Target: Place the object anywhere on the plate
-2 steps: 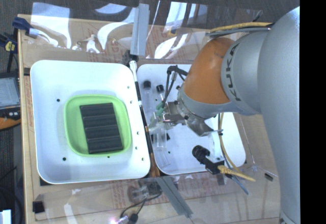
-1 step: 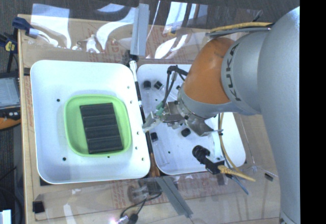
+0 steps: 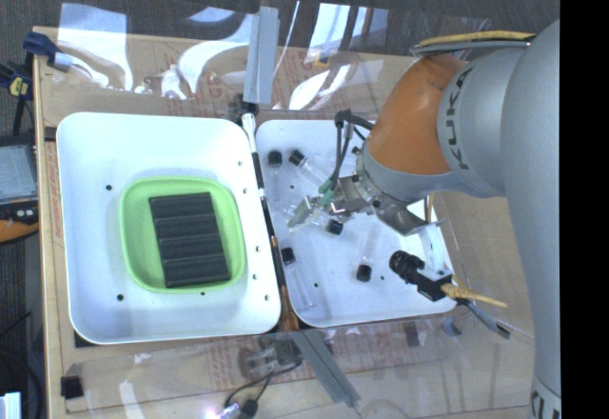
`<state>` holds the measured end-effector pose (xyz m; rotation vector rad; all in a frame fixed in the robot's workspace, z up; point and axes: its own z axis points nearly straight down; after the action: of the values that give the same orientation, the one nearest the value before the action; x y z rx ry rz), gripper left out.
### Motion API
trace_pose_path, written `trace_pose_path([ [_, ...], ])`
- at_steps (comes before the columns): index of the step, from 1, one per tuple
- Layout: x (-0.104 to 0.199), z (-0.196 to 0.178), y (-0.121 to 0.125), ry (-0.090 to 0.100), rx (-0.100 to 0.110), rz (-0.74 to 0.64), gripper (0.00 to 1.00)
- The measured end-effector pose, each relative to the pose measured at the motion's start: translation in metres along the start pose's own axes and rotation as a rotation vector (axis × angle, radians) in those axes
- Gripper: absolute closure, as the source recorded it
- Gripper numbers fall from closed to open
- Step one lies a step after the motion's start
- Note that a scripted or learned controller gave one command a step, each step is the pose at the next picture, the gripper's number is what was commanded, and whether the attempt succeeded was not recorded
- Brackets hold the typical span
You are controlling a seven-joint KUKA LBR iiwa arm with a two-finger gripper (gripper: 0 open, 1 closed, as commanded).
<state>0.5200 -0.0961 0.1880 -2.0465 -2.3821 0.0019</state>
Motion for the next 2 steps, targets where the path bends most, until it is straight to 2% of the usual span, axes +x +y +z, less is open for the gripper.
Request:
trace_pose_path([
  [1,-0.039,-0.005,-0.050,0.002,0.002,0.004,0.00],
  [2,-0.097,0.000,-0.059,0.000,-0.001,-0.069,0.00],
])
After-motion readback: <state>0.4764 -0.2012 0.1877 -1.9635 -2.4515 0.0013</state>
